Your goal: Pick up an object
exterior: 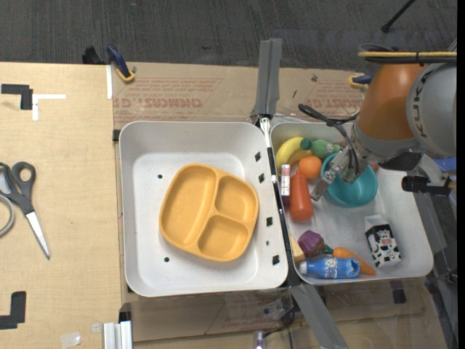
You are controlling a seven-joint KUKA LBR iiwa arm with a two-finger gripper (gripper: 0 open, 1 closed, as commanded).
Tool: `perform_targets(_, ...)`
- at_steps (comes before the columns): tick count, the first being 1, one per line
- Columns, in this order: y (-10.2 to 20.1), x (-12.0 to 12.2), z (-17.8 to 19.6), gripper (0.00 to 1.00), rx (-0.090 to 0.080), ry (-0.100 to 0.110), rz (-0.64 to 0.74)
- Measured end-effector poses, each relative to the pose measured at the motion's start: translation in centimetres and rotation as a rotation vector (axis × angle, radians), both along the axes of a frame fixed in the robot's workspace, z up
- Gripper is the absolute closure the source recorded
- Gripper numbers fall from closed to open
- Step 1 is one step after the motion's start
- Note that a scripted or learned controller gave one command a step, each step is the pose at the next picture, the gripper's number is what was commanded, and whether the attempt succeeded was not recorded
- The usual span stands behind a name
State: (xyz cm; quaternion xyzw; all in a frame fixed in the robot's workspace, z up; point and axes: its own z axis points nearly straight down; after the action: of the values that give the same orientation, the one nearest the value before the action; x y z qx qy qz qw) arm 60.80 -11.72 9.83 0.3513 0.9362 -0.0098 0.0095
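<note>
My gripper [333,176] hangs low in the right bin [407,267], at the left rim of a teal bowl [357,190] and just right of an orange [309,167]. The grey arm with its orange band [389,100] comes in from the upper right. Around the gripper lie a banana [288,151], a green piece [320,147] and a red bottle [299,199]. Nearer the front are a purple grape bunch [312,243], a blue bottle [330,268], a carrot [354,257] and a black-and-white cow carton [382,244]. I see nothing held.
The left bin [138,267] holds a yellow divided plate [209,213]. Scissors [25,202] lie on the wooden bench at far left. A blue clamp [120,62] sits at the back edge. A grey divider post [267,78] stands between the bins.
</note>
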Motion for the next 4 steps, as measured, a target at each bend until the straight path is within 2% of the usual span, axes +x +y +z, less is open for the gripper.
perform_targets(2,0.1,-2.2,0.0,0.00,0.006,-0.005,-0.128)
perform_targets(3,-0.2,-2.4,-0.3,0.00,0.014,-0.004,-0.472)
perform_targets(4,0.1,-1.6,-0.1,0.00,0.008,-0.007,-0.381)
